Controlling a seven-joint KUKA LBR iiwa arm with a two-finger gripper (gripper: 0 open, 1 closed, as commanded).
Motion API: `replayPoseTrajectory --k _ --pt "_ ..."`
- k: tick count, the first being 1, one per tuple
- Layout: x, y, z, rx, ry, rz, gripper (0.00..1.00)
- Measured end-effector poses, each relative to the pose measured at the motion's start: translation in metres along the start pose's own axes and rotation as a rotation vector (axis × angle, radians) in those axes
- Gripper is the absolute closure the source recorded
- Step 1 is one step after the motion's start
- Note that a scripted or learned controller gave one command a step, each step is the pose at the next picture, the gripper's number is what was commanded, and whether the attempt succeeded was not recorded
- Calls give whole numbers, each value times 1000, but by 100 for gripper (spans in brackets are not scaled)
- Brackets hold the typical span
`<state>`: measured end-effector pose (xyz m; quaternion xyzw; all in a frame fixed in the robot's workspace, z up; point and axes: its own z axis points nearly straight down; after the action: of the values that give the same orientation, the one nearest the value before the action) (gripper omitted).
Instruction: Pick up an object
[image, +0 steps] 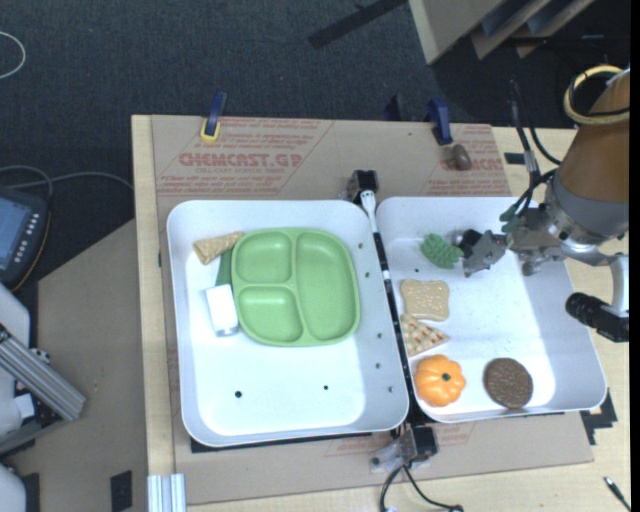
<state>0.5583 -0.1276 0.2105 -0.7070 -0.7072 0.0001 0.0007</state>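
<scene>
Looks like robotics lab from my end, not kitchen. I see two white bins (200, 400) sitting on brown board (300, 150) printed CHEMCAST, board held by blue clamps (212, 115) at far edge. Dark carpet floor (150, 50) around bench, loose cables (60, 185) trailing at left, aluminium framing (40, 375) at lower left. Food in bins is toy-like: orange pumpkin (440, 380), green divided plate (295, 285)
</scene>
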Motion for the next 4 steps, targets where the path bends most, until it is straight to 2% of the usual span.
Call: replayPoseTrajectory --k 1,2,3,4 --pt "6 -2 44 5 1 0 0" --pt "5 -8 107 8 2 1 0" --pt "5 -7 124 -2 1 1 0" --pt "6 -5 111 -8 1 2 100"
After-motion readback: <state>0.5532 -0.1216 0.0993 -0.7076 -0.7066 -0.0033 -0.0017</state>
